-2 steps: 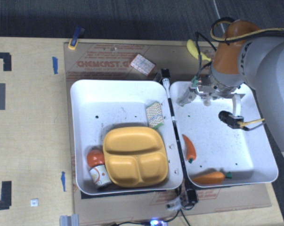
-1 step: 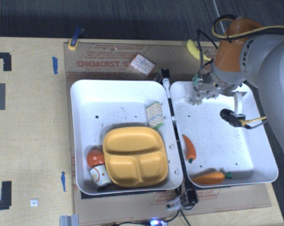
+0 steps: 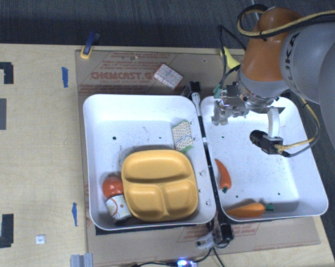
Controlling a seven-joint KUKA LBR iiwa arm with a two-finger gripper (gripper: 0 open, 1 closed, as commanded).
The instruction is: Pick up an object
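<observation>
Approach step: gripper (image 3: pixel 227 111) over far left of right bin (image 3: pixel 300 199), finger state unclear; next needs descent onto orange pepper (image 3: pixel 224 175) nearer

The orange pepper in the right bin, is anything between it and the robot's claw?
Nothing visible. The gripper hangs over the right bin's far left corner, and bare white floor lies between it and the orange pepper by the left wall.

Two bins side by side on the bench.
Left bin (image 3: pixel 95 149): divided tray (image 3: pixel 159 182) at front, small can (image 3: pixel 116 200) touching its left, packet (image 3: pixel 182 134) behind. Right bin (image 3: pixel 306 177): one toy carrot (image 3: pixel 224 174) against left wall, another (image 3: pixel 248 209) along front wall; gripper (image 3: pixel 225 113) over back left corner.
</observation>
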